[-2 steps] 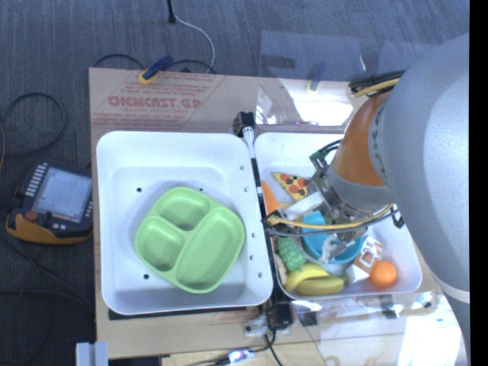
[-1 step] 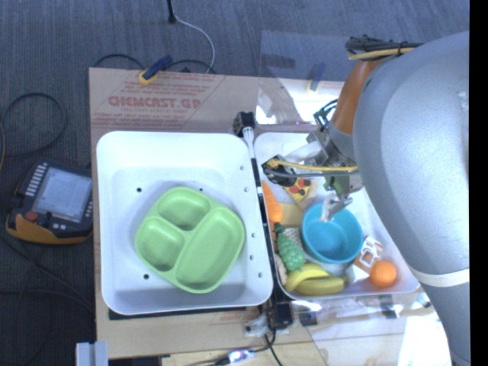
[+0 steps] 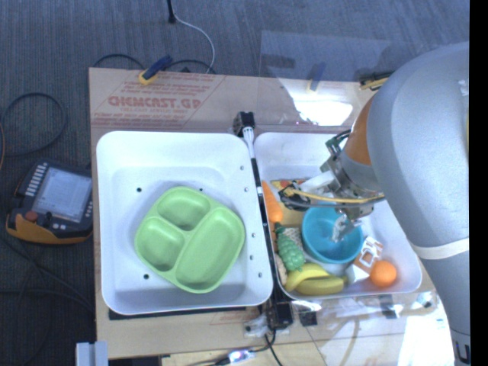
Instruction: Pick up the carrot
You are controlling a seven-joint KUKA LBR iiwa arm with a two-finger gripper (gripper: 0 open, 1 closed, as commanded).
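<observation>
The carrot [image 3: 271, 204] is an orange stick lying along the left wall of the right bin [image 3: 305, 145], partly covered by other items. My gripper [image 3: 341, 230] hangs over the blue bowl [image 3: 320, 241] in the middle of that bin, to the right of the carrot and apart from it. The grey arm with its orange band [image 3: 360, 139] comes in from the right and hides the bin's right side. Nothing shows held at the gripper tip.
In the right bin, a green bumpy item [image 3: 290, 252], a banana [image 3: 316, 283] and an orange [image 3: 383, 273] crowd around the bowl. A green divided plate [image 3: 191, 239] lies in the left bin [image 3: 122, 158]. A handheld pendant [image 3: 52, 203] lies on the floor at left.
</observation>
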